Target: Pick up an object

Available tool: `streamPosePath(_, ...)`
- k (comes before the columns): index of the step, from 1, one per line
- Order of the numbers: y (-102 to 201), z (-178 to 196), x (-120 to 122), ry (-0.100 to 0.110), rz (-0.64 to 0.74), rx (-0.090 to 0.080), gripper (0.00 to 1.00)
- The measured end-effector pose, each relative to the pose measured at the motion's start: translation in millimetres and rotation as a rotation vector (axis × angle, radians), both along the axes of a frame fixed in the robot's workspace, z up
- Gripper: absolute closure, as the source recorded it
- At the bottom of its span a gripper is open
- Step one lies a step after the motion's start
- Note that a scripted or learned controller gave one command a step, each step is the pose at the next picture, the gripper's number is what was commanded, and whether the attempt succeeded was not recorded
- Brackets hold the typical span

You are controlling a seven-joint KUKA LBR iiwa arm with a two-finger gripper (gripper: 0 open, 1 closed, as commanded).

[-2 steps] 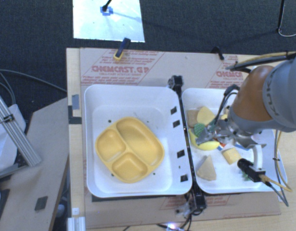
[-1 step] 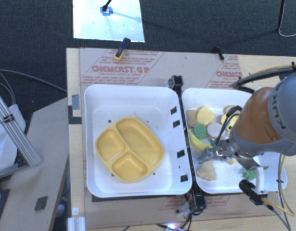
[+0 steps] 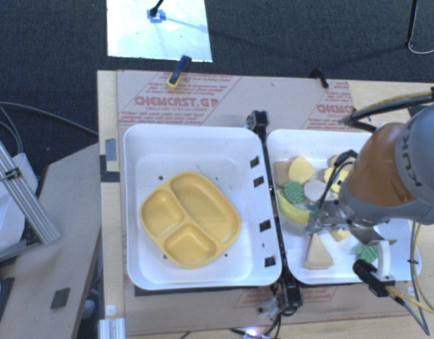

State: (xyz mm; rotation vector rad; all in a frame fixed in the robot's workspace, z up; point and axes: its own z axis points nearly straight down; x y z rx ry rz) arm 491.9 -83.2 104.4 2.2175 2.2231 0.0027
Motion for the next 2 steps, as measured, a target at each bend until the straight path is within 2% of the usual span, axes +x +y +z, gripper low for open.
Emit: streamPosePath(2,0,20,2,-0.005,0.002,0.000,1.00)
